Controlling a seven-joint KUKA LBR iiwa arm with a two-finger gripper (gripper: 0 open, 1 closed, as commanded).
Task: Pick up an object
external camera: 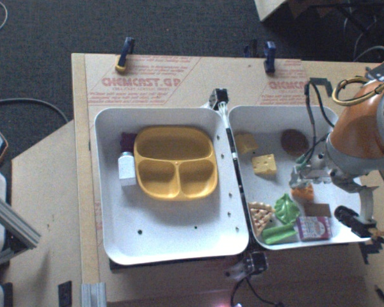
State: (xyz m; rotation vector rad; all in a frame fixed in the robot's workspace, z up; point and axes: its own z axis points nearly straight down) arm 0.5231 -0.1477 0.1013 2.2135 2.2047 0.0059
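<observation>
Reaching in from the right, the arm (365, 130) sets its gripper (305, 179) low over the right bin (269, 117), directly above a small orange object (303, 192); whether anything is clasped cannot be told. Close by lie a green leafy piece (285, 208), a yellow cheese wedge (264, 165), a brown round disc (294, 141), a pink packet (314, 228) and a green pod (278, 236). The left bin (115, 235) holds a yellow divided plate (175, 162) with a small white bottle (127, 168) just beside it.
</observation>
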